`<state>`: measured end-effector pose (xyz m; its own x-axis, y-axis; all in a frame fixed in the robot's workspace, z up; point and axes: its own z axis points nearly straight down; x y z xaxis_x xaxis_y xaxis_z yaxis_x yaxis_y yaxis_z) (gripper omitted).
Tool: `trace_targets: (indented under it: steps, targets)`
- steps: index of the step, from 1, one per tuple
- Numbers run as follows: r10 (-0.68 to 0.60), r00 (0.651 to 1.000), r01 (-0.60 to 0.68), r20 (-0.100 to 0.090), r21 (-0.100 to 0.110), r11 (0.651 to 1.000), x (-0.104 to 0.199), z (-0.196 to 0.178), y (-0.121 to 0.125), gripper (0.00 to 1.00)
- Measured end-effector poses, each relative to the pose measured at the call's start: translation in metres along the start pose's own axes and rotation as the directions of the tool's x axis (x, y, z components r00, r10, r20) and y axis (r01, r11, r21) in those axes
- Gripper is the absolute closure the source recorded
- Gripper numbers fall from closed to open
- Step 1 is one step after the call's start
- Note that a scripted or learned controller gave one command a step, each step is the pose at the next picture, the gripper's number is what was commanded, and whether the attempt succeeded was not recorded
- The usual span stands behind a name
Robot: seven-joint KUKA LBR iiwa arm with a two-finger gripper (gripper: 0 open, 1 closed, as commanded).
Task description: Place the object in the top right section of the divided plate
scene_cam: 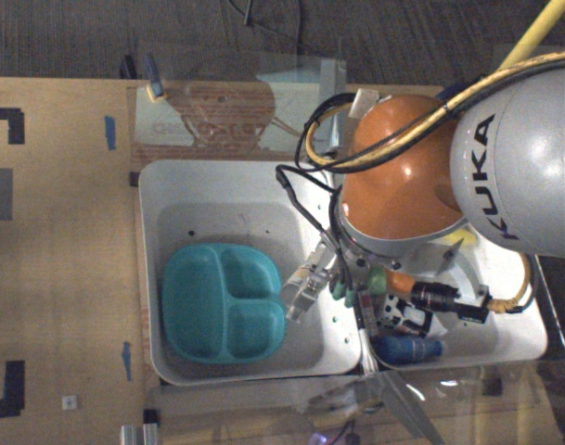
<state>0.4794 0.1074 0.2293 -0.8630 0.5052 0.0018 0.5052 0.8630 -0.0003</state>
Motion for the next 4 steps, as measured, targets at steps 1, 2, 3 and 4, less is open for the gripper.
trace_targets:
  steps: [1, 2, 3, 4]
  targets:
    - [-0.337, 0.942, 0.337, 0.001, 0.000, 0.942, 0.006, 0.010, 0.011, 1.00]
    - [-0.285, 0.958, 0.285, 0.002, 0.000, 0.958, -0.039, 0.030, -0.065, 1.00]
    - [-0.509, 0.861, 0.509, 0.009, -0.002, 0.861, -0.017, -0.028, -0.027, 1.00]
    - [-0.818, 0.575, 0.818, 0.005, 0.000, 0.575, -0.019, 0.012, 0.017, 1.00]
